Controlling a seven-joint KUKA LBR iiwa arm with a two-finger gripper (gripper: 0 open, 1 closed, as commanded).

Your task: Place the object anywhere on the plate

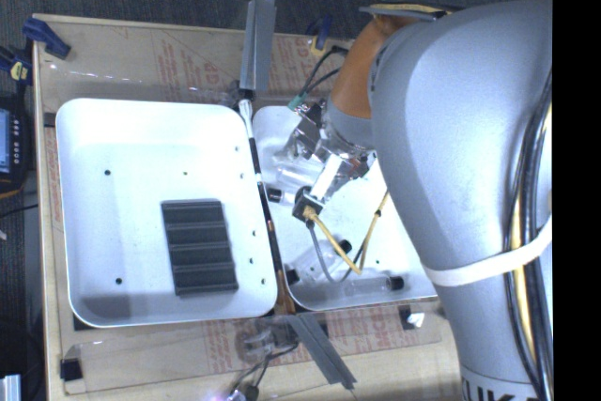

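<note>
Reaching into the right bin (268,125), frame centre, the gripper (302,146) seems posed to pick; we cannot tell its jaw state. The ribbed plate (199,247) lies flat, lower left, for receiving.

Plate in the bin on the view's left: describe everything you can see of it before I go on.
The plate is a dark grey, matte rectangle crossed by several broad raised bands with thin grooves between them. It looks like plastic or rubber. It lies flat on the floor of the white bin, in that bin's lower right part in this view, with its long sides running almost straight up the picture. Nothing lies on it. It touches only the bin floor, apart from the walls.
</note>
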